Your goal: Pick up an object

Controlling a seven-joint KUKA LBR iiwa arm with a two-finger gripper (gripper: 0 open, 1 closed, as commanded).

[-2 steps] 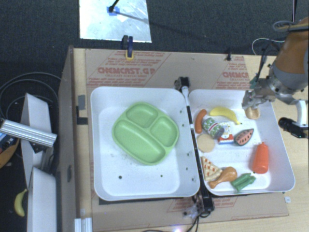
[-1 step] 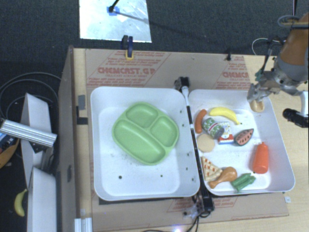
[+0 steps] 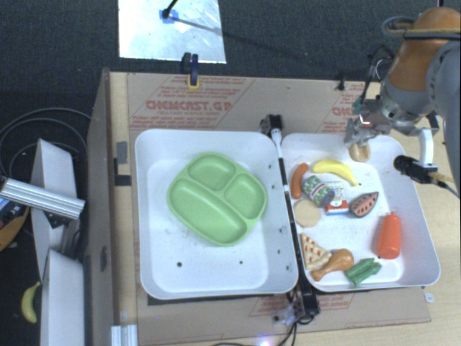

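Nearest us in the right bin (image 3: 425, 262) lie green beans (image 3: 363, 270), a drumstick (image 3: 333, 262) and an upright carrot (image 3: 388, 236); the banana (image 3: 336, 169) lies farther back, crosswise. Beyond it, the gripper (image 3: 358, 144) pinches a tan object (image 3: 359, 151). Left of this bin, a green plate (image 3: 216, 197) sits in its neighbour (image 3: 155, 193).

Gripper (image 3: 358, 137) at right bin's (image 3: 425, 247) far edge, a tan lump (image 3: 358, 151) at its tips; banana (image 3: 336, 169) just below-left of it; carrot (image 3: 389, 236) well below; green divided plate (image 3: 216, 198) far left, in left bin (image 3: 155, 222).
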